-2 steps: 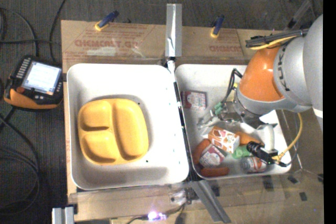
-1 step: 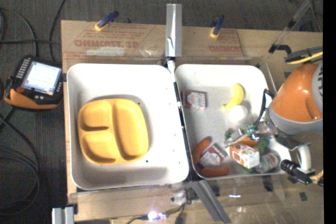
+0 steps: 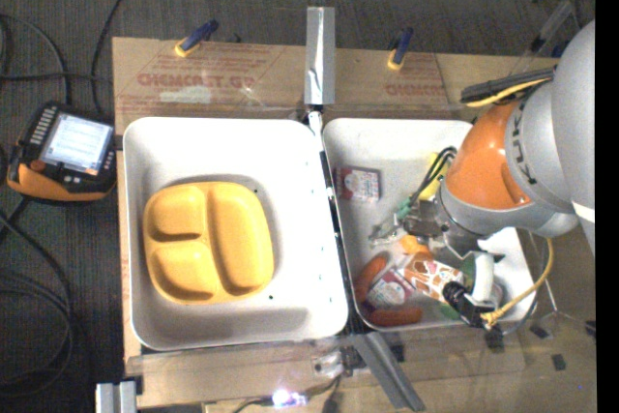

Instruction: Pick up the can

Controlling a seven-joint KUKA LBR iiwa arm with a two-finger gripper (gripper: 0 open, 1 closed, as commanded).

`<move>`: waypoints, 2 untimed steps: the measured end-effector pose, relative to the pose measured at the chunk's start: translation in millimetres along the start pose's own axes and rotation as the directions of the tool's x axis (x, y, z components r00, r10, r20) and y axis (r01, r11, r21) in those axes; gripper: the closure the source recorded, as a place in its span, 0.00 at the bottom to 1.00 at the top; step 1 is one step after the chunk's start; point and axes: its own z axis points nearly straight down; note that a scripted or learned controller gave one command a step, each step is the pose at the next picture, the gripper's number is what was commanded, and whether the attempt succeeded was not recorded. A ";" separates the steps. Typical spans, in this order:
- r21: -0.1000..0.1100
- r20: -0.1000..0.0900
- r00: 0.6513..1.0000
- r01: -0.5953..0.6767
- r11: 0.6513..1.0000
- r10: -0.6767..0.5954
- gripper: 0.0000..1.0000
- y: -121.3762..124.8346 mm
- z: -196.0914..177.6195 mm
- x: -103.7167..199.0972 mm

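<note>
A small can with a dark red label lies in the right bin, near that bin's left wall and towards the back. The arm reaches in from the right, its orange band over the bin's right half. My gripper hangs low over the middle of the right bin, a little to the right of the can and nearer the front, apart from the can. Nothing shows as held.
Below the gripper lie an orange and red food pouch, two sausage-like pieces and a white-green item. The left bin holds a yellow divided tray. A pendant sits off the bench at left.
</note>
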 end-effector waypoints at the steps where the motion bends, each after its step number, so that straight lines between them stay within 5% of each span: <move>1: 0.021 0.005 0.980 -0.197 0.980 0.197 0.00 -15.3 -96.7 -71.4; 2: 0.012 0.004 0.967 -0.255 0.967 0.255 0.00 -27.5 -3.9 0.7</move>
